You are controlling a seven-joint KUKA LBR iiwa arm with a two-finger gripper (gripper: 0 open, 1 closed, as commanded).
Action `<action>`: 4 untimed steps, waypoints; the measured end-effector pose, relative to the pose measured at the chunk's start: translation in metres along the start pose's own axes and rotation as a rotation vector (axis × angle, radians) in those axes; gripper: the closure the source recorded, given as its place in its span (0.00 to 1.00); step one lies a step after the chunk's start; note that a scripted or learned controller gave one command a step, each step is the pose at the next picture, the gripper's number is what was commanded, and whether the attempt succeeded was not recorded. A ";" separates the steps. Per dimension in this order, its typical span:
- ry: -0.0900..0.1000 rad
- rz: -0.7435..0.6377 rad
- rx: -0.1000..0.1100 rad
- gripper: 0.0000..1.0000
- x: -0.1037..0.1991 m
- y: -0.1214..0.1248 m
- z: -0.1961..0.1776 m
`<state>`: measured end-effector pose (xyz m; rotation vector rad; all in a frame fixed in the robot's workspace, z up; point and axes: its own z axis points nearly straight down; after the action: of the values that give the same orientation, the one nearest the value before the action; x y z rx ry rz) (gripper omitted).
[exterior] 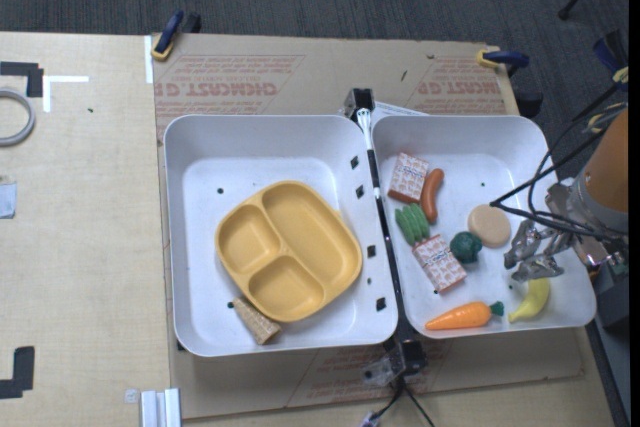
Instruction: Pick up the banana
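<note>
Camera view shows mirrored red lettering on the cardboard (300, 75) under the bins, hard to read, and two small red-and-white cartons (408, 177) whose print is too small to make out. The tool (535, 260) hangs just above the banana (532, 300) in the right bin (470, 135), near its front right corner. I cannot tell how far it is open; the arm (610, 175) is cut off at the frame's right.

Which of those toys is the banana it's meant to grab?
Look in the right-hand white bin, at its near right corner, just below the gripper. The banana is the small curved yellow piece lying right of the orange carrot; nothing else in that bin is yellow.
</note>
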<state>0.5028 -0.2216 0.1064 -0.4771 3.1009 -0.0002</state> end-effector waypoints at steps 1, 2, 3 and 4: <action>0.001 -0.196 0.000 1.00 0.009 0.003 -0.006; 0.000 -0.159 -0.001 1.00 -0.045 0.005 -0.033; 0.000 -0.159 -0.001 0.00 -0.045 0.005 -0.033; -0.009 -0.384 0.000 0.00 -0.004 0.003 0.010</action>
<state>0.5059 -0.2177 0.0960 -1.0564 2.9446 0.0015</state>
